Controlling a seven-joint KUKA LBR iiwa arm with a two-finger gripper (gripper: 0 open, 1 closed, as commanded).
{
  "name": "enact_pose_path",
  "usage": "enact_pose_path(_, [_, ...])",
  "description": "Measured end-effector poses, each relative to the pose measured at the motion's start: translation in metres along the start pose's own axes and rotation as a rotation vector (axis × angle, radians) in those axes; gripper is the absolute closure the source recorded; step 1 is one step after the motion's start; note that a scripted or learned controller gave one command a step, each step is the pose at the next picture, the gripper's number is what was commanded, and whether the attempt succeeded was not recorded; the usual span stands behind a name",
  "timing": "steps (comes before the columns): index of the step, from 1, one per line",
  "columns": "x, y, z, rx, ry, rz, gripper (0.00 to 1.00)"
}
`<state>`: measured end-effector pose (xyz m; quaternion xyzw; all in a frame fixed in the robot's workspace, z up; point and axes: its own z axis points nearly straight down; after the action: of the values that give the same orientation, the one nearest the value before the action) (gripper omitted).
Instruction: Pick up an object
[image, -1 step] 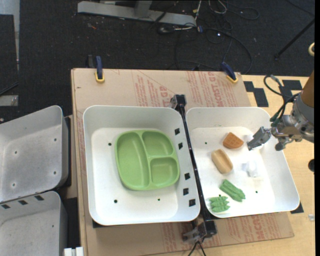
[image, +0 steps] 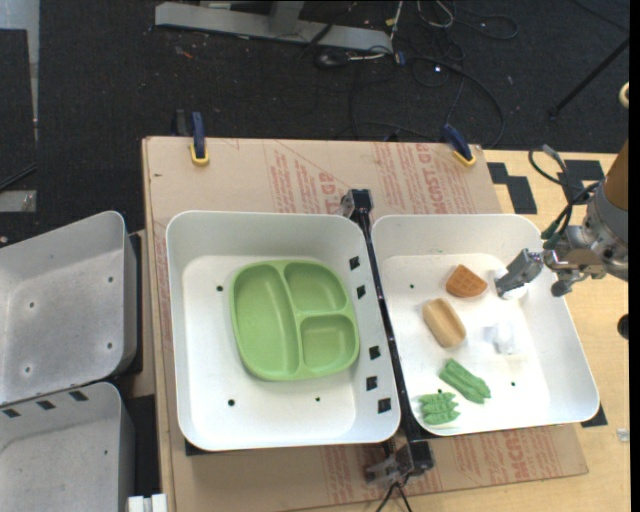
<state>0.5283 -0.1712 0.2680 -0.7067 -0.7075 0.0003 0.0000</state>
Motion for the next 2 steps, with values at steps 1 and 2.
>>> enact_pose_path(1, [-0.007,-0.001,0.061,0.005,0.001,0.003,0.0])
enact_pose_path(2, [-0.004,-0.005,0.125,0.005,0.002,0.003,0.0])
